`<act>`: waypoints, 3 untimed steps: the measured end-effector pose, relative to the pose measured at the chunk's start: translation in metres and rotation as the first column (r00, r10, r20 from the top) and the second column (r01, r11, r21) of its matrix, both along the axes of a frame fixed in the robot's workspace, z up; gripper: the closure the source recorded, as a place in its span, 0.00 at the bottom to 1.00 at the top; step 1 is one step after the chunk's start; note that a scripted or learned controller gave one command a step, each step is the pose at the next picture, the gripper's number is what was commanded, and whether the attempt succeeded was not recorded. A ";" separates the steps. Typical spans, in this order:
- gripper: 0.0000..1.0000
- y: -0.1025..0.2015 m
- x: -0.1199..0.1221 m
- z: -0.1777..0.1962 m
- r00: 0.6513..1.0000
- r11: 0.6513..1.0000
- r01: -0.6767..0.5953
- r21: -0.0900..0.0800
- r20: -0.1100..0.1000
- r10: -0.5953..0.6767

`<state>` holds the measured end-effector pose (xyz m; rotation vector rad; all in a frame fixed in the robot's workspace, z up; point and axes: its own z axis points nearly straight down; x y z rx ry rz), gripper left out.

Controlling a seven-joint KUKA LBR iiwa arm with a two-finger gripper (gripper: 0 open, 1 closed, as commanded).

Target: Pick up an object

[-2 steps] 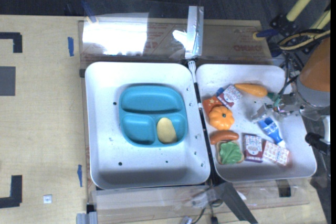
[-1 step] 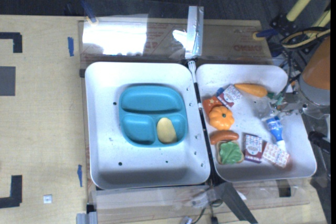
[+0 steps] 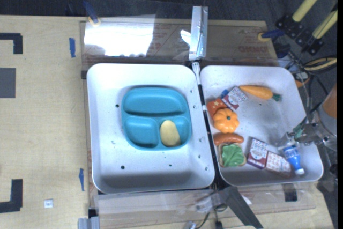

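Along the right wall of the right-hand shallow white bin (image 3: 278,75), near its front right corner, you can see the end effector (image 3: 303,134) reaching in low over the floor of the bin; whether it is spread or pressed together you cannot tell from this slanted view, and nothing shows pinched in it. Just in front of it lies a small white bottle with a blue cap and blue label (image 3: 293,159), tipped on its side against the front right corner. That bottle looks like the likeliest target, though the task names no one thing.

Beside the bottle, along the bin's front edge, lie two small red-and-white printed cartons (image 3: 266,155). Further toward the divider sit a green leafy toy vegetable (image 3: 232,155), a brown toy sausage (image 3: 228,139) and an orange toy pumpkin (image 3: 225,120). An orange toy carrot (image 3: 257,92) lies near the back edge.

The left bin (image 3: 102,131) holds a blue divided plastic tray (image 3: 153,107) with a yellow egg-shaped toy (image 3: 170,133) in its front right compartment.

You appear to be at the approach step, with no lift yet. The next move calls for centring over one item, descending and closing; the bottle's closeness to the wall could spoil the grip.
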<state>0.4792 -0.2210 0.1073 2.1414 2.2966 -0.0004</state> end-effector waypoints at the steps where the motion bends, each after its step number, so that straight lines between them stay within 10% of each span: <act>1: 1.00 0.046 0.046 -0.009 0.993 0.993 0.121 0.002 0.001 -0.121; 2: 1.00 0.116 0.047 0.094 0.969 0.969 0.246 0.004 0.005 -0.246; 3: 1.00 0.103 0.083 0.083 0.998 0.998 -0.068 0.000 0.001 0.068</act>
